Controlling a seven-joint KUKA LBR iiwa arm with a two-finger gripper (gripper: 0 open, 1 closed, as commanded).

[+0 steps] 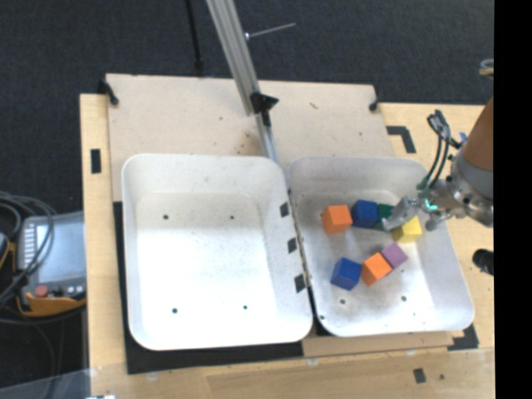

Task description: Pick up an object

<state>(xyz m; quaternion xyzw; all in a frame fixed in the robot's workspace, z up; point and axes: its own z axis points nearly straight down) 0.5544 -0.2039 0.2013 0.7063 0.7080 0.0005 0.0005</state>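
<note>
The right bin [440,293] holds several small blocks. An orange block [337,218], a blue block [365,213] and a green block [385,213] sit in a row near its middle. A yellow block [408,230] lies just right of them. Lower down are a purple block [395,255], a second orange block [376,268] and a second blue block [346,273]. My gripper [405,215] reaches in from the right, low over the bin, right beside the green block and above the yellow one. No block is visibly lifted.
The left bin [145,223] stands beside the right one, their rims meeting at the centre. A slanted metal pole [237,48] rises behind the bins. Cables and a pendant [41,264] lie off the bench at left.
</note>
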